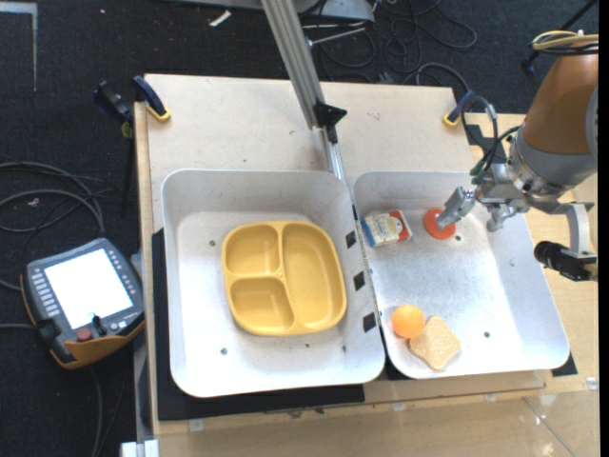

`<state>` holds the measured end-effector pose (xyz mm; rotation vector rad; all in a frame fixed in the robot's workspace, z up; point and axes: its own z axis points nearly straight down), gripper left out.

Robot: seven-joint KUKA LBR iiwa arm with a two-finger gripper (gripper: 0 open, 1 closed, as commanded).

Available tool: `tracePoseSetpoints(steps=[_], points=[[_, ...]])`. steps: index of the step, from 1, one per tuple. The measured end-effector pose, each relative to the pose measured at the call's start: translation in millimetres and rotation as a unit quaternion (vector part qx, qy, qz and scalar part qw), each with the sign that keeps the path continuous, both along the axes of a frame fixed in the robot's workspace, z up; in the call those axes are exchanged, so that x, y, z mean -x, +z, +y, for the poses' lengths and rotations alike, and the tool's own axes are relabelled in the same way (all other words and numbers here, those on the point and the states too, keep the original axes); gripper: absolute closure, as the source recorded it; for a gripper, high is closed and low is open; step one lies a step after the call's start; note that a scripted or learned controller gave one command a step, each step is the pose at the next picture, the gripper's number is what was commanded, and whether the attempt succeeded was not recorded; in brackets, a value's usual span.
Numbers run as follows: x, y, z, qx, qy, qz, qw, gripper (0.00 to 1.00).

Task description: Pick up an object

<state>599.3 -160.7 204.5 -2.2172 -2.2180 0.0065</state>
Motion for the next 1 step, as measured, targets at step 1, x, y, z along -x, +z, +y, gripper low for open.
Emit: tracePoseSetpoints(steps=[1], points=[[-4.4,-48.8,8.1,0.0002,0.001,-0.001,1.0,0.0]])
